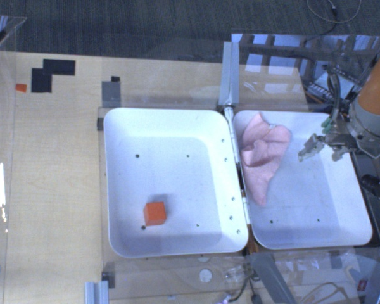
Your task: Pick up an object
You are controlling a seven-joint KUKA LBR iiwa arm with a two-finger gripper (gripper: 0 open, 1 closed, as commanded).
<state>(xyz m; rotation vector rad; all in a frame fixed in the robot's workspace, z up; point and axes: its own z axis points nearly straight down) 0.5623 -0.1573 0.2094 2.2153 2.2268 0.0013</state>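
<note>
Pink and crumpled, a cloth point(262, 156) lies in the right bin point(316, 230), bunched against that bin's left wall and running from near its far edge down toward the middle. We see our gripper point(320, 145) above the same bin, to the right of the cloth and apart from it, with bare white floor between the two. Its fingers point(308, 149) point leftward toward the cloth, and nothing sits between them; at this size we cannot tell whether they stand apart or together. Behind the gripper the arm point(375, 106) comes in from the right, its orange band showing at the edge of the view. In the left bin point(171, 122) we find a small orange cube point(155, 213), resting on the floor toward the near left corner, well apart from the walls and from the cloth. The two bins sit side by side, touching along a metal divider point(229, 75) that runs up beyond them. Both rest on a pale wooden bench point(50, 182), which carries black tape marks point(50, 73) near its far left corner and a small orange patch point(21, 88) just beside them.
</note>
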